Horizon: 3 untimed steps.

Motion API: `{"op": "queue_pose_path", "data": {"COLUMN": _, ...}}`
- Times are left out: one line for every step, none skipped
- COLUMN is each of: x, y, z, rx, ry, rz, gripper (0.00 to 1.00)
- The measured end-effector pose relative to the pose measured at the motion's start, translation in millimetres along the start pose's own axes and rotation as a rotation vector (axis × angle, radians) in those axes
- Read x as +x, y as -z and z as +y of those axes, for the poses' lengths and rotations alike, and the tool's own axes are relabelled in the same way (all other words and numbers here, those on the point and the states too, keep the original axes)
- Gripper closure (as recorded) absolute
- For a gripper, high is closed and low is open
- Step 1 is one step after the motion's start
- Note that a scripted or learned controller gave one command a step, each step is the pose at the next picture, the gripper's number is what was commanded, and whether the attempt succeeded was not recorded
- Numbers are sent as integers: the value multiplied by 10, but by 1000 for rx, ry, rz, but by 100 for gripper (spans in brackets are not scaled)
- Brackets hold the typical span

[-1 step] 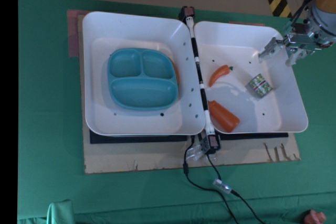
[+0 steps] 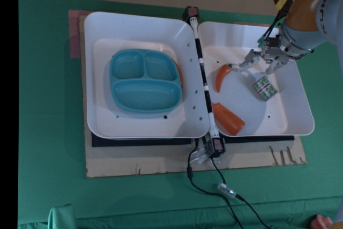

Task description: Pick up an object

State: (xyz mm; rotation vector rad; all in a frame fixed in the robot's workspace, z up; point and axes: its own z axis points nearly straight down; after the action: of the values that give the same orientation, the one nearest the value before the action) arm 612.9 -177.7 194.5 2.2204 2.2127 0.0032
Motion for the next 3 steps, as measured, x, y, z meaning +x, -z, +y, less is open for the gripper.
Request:
{"op": "queue_pose_path", "data": {"x": -10, "y": 127, "z": 14, "rx": -6, "ry": -3, "rz": -2, "gripper": 100}}
{"op": "queue_pose_path", "data": {"x": -101, "y": 1095, "z": 285, "rx": 0, "ry": 0, "rz": 0, "gripper": 100}}
{"op": "queue_pose_path", "data": {"x": -101, "y": 1555, "z": 317, "rx": 1, "ry": 0, "rz": 0, "gripper": 100}}
